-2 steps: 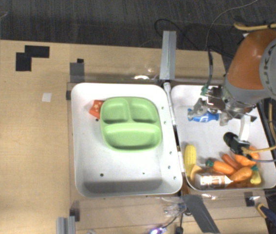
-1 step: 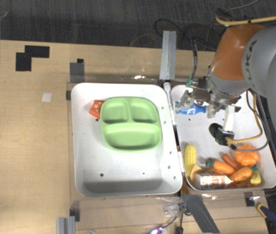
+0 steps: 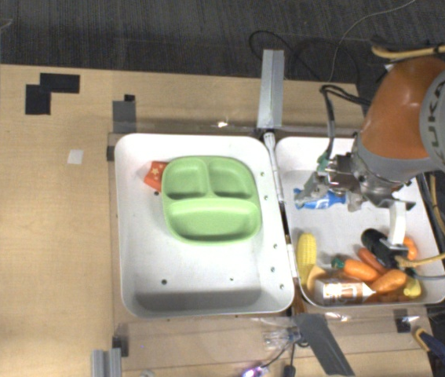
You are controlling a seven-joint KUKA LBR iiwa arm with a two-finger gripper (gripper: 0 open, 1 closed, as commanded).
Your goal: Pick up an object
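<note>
I'm seeing the end effector [image 3: 326, 185] hovering over a small blue-and-white object [image 3: 322, 201] lying flat at the right bin's [image 3: 293, 157] 10 o'clock; can't tell its state.

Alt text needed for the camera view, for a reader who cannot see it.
A grey arm with an orange band reaches from the right, its tool over a blue object in the right bin. Corn, carrots and a bottle lie nearby; the left bin holds a green divided tray.
</note>
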